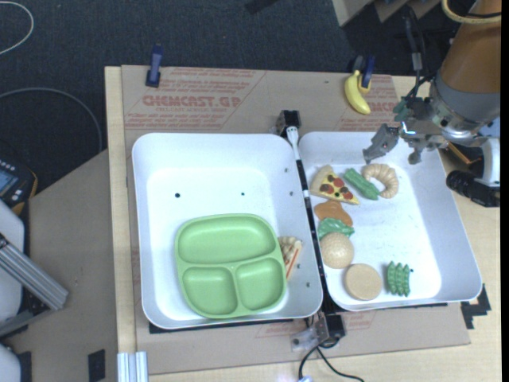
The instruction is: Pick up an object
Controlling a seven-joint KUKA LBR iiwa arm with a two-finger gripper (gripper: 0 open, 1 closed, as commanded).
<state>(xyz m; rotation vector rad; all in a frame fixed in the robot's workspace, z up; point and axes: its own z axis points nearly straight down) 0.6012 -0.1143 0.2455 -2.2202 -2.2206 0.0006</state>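
- Nearest the camera, in the left bin, we noted a green divided tray, with a small pale food item wedged between the tray and the bin's right wall.
- Along the near edge of the right bin we recorded a round tan bun, a green ridged vegetable just beside it, and a burger-like piece with a green leaf.
- Further back lay an orange-brown piece, a pizza slice, a green pod and a croissant, packed close together, some touching.
- Above the far part of the right bin, the gripper hung over the white floor near the croissant. Its fingers stood apart, with nothing between them.
- Beyond the bins, a toy banana rested on the cardboard, well apart from the gripper.
- We judged that no object had yet been selected or grasped.
- Risk: the nearest candidates were crowded, so a descent could land one finger on the croissant and another on the pod, pushing both away.
- Risk: the croissant's curved shape might slip from a closing pinch.
- Risk: a descent onto the bare floor would close on nothing.
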